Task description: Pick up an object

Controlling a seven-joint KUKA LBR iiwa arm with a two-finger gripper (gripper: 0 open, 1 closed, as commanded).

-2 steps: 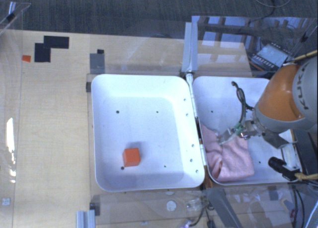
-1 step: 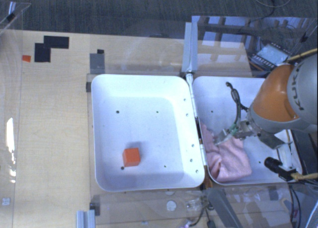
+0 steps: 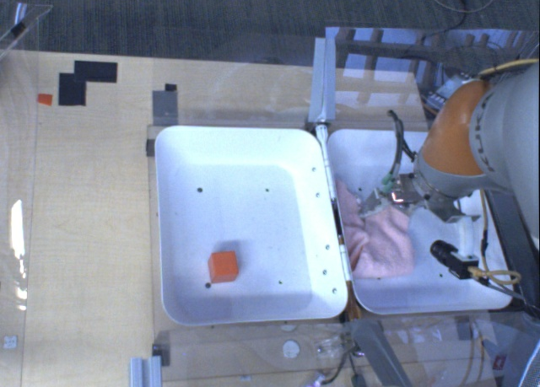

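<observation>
Arm [image 3: 498,132] cut off by right edge, upper links out of frame. Gripper [image 3: 390,198] mostly hidden under the wrist; jaws too small and cluttered to read. Pink cloth [image 3: 380,238]: upper edge partly covered by gripper. Right bin [image 3: 422,292]: far-right wall hidden behind arm.

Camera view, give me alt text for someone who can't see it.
A grey robot arm with an orange band reaches from the right, its end effector low over a crumpled pink cloth in the right bin. The left bin holds a small orange block.
</observation>
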